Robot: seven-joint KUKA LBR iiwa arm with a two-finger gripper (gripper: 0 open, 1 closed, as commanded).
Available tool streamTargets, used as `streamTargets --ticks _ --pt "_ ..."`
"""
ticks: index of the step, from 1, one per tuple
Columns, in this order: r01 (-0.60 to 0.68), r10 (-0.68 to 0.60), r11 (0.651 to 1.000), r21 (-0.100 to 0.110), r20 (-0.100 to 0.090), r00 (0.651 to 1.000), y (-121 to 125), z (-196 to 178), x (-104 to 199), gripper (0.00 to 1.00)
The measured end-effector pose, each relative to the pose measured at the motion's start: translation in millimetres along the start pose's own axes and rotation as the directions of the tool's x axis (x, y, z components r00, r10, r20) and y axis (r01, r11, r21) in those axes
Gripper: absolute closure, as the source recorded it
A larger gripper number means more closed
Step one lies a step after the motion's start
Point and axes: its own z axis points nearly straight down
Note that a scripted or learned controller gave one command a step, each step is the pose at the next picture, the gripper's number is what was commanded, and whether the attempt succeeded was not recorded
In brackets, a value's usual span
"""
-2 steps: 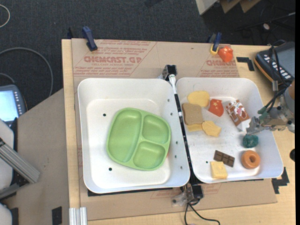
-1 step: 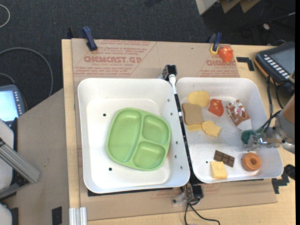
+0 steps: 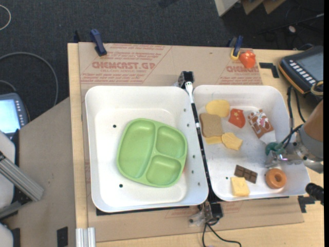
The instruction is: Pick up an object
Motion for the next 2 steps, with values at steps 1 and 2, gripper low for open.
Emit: streamTargets --ticks 1,2 --pt "0.001 -0.001 1.000 -0.001 0.000 1.000 -2.6 -1.4 11.7 1.00" --pt "0.000 0.000 1.000 -0.004 0.003 1.000 -2.2 -1.5 6.7 1.00"
